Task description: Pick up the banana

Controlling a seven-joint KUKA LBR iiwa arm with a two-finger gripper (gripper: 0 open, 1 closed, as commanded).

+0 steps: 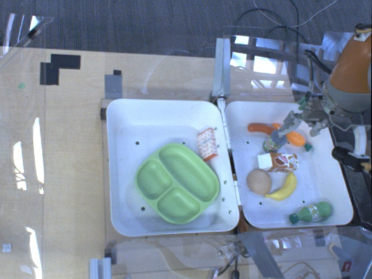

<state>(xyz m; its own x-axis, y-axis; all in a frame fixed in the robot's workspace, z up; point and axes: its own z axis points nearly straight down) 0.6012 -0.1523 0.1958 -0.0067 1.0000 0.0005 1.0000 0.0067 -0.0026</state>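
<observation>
1. Banana (283,188) lies in the right bin (343,205), touching the beige ball (259,181) on its left, just below a small carton (284,161).
2. Claw (278,136) hangs above the bin's upper part, near a carrot (261,128); I cannot tell its state.
3. Green bottle (312,213) lies near the front wall.

No text readable — packet (207,143) print seemingly too blurred.
</observation>
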